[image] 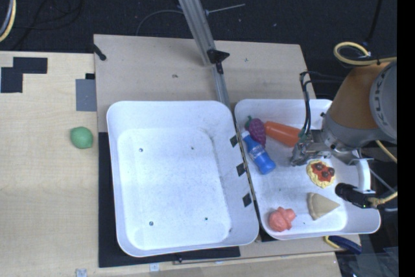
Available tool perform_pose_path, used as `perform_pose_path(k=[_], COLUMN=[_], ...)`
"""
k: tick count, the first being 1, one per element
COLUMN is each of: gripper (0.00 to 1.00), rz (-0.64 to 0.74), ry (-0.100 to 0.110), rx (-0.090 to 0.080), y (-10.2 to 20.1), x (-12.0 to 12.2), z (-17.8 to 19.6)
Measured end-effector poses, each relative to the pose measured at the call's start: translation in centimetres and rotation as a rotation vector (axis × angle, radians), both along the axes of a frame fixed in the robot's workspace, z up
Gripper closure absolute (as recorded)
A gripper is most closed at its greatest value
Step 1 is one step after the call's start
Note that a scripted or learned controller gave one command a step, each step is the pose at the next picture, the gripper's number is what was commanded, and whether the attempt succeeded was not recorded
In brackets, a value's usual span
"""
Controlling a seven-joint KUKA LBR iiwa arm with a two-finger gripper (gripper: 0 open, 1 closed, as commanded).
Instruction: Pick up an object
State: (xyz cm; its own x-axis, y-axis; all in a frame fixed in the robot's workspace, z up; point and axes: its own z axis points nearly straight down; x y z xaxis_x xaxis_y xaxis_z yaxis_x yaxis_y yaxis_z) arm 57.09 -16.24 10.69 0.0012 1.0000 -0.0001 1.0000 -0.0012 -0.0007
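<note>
The right bin [292, 194] holds several toy foods. A purple grape bunch [257, 130] and a blue bottle [259, 155] lie near its left wall. An orange carrot [281, 132] lies beside the grapes. A small pizza-like disc [321, 172], a tan wedge [321, 205] and a red strawberry-like lump [281, 219] sit toward the front. My gripper [301, 154] hangs low in this bin, just right of the carrot's end and left of the disc. Its fingers are small and dark against the arm.
The left bin [123, 133] sits beside the right one, joined by black clips. A green ball [82, 137] rests on the bench left of the bins. A metal rail [198, 16] slants down behind them. The arm's orange band [356, 97] stands over the right bin's back corner.
</note>
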Motion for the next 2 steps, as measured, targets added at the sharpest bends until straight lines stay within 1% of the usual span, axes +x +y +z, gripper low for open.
perform_pose_path(k=[1, 2], gripper=[1.00, 1.00], rz=[0.001, 0.002], ry=[-0.006, -0.004], rx=[-0.001, -0.001], y=[-0.1, 0.5], x=[0.1, 0.1], z=[6.3, 10.6])
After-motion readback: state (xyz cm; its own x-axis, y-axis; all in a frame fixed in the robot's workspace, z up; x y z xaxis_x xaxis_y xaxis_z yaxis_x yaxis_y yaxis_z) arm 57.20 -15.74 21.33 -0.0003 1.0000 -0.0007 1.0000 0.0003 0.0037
